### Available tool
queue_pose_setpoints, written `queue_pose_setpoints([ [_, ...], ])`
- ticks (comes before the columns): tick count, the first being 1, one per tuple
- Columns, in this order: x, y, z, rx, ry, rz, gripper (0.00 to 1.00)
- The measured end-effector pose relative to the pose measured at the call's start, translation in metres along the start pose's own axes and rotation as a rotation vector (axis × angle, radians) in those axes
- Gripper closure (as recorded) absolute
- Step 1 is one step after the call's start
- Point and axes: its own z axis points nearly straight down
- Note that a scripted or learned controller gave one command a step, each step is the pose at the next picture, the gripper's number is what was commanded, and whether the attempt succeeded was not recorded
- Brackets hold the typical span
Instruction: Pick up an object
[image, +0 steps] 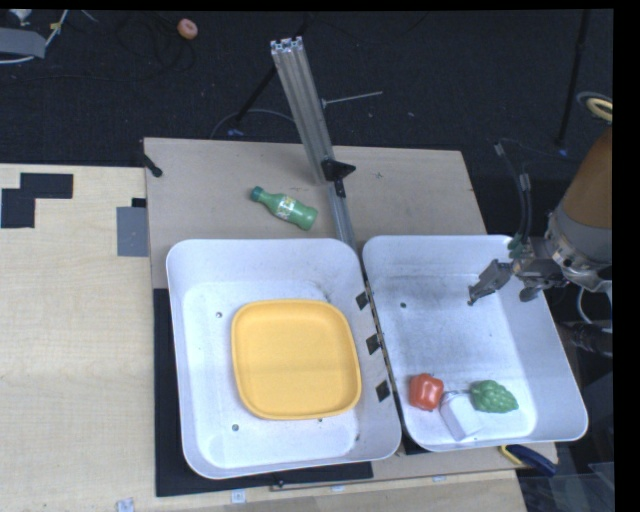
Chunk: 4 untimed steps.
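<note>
My gripper (498, 293) hangs over the upper right part of the right bin (440, 250). Its fingers are spread, open, with nothing between them. Well below it, at that bin's near edge, lie a red pepper (426, 391), a bumpy green toy (493, 397) and a small white block (459, 418), close together. A yellow square plate (296, 358) lies flat in the left bin (195, 300). A small green bottle (284, 207) lies on its side on the bench behind the left bin.
A slanted aluminium post (312, 110) rises from the bench behind the gap between the two bins. Black clips (372, 340) sit along the shared bin edge. The arm's wrist (585, 235) stands at the right bin's far right edge.
</note>
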Motion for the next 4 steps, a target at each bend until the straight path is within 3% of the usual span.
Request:
queue_pose_setpoints([
  [2, 0.004, -0.011, 0.107, 0.004, 0.001, -0.001, 0.00],
  [3, 0.003, -0.010, 0.094, -0.001, 0.000, 0.001, 1.00],
  [4, 0.000, -0.004, 0.051, -0.004, -0.001, 0.001, 1.00],
])
